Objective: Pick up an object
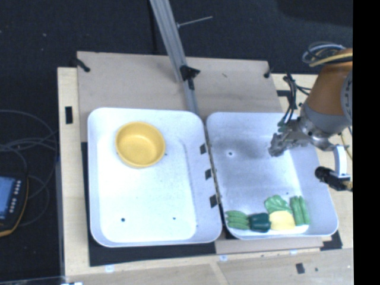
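Currently the hand [278, 146], grip state indiscernible, hovers upper right; the toy vegetables [270, 215] lie below it toward the frame's bottom.

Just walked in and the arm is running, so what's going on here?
The arm's gripper hangs over the upper part of the right bin, with nothing visibly between its fingers. The things it might pick up, a cluster of green pieces and a yellow piece, lie bunched at that bin's near edge, apart from the gripper. A yellow bowl sits in the left bin.
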`<act>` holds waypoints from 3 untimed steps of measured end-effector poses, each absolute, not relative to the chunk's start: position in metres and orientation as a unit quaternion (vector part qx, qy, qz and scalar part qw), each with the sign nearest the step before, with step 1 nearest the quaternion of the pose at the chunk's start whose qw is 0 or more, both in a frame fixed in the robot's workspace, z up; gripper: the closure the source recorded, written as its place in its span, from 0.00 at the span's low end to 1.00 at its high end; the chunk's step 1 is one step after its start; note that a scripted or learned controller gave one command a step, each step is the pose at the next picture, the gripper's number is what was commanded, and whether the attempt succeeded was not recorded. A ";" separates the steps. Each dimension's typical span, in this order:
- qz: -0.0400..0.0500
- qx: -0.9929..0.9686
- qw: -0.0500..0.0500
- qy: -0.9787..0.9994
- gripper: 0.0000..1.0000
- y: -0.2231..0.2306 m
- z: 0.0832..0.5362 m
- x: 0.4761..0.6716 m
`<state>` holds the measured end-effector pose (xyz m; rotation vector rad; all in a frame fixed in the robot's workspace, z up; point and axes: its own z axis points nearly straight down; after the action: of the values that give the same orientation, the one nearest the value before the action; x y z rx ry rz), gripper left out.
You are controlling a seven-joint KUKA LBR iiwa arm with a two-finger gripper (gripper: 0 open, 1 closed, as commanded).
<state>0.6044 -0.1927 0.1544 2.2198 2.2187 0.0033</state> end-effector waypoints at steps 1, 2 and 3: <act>0.001 0.707 0.002 0.707 1.00 -0.195 0.197 0.603; 0.002 0.707 0.003 0.707 1.00 -0.191 0.259 0.603; 0.000 0.706 0.000 0.708 1.00 -0.139 0.248 0.606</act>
<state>0.6062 -0.1386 0.2479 2.2179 2.2246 0.0015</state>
